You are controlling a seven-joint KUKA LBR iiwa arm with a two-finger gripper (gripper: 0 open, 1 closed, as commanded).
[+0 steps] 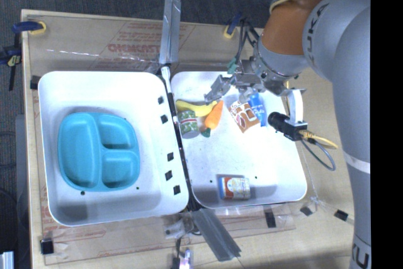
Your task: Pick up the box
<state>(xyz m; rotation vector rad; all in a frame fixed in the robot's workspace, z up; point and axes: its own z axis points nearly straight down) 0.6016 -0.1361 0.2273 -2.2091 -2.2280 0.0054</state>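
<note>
The box [247, 112], orange and white with a blue end, is seen tilted in the upper part of the right bin [286, 189], just beside a carrot [214, 116] and a banana [194, 108]. The claw [242, 86] is poised directly over it; whether it is wide or narrow cannot be told. The approach step is judged in hand. A firm closure on the box, then a lift, is called for next.

place: robotics lab | evidence: clamped wooden bench [94, 47], twin white bins [47, 135], grey KUKA arm [340, 41]
</note>
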